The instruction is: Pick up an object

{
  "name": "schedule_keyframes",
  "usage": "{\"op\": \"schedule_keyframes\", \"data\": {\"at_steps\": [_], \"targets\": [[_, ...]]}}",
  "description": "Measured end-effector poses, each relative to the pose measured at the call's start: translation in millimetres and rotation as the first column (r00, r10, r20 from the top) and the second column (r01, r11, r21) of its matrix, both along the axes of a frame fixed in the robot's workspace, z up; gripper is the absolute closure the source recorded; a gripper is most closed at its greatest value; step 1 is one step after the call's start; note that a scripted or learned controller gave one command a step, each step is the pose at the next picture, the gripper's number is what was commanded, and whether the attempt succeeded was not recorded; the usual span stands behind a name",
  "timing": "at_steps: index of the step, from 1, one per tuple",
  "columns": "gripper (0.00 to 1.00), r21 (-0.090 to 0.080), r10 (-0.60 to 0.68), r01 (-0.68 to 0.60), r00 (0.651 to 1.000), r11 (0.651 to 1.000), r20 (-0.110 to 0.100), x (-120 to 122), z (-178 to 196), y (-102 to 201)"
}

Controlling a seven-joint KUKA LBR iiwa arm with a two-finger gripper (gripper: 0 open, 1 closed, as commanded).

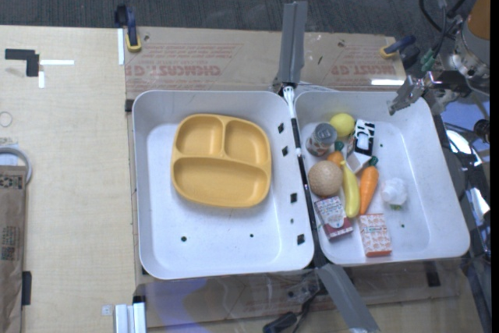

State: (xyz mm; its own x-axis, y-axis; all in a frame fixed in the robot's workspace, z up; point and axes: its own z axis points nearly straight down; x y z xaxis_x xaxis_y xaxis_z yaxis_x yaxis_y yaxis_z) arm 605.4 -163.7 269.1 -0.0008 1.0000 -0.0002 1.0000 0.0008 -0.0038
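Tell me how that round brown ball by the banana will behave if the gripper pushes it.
The brown ball looks round, so it would probably roll. The banana and carrot lie close on one side and may stop it. Its surface seems matte, likely not slippery.

You have two bins side by side: the left bin (152,191) holds a divided plate (222,160) near its middle. In the right bin (437,191), items cluster toward the left wall: a lemon (341,124) at the back, a can (322,139) left of it, a round fruit (325,178) in front, a banana (350,191) and carrot (367,185) to its right, two cartons (376,235) nearest you.
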Motion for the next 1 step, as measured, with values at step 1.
{"op": "schedule_keyframes", "data": {"at_steps": [1], "targets": [[0.0,-0.001,0.007,-0.007,1.0,1.0,0.003,-13.2,37.6,11.0]]}}
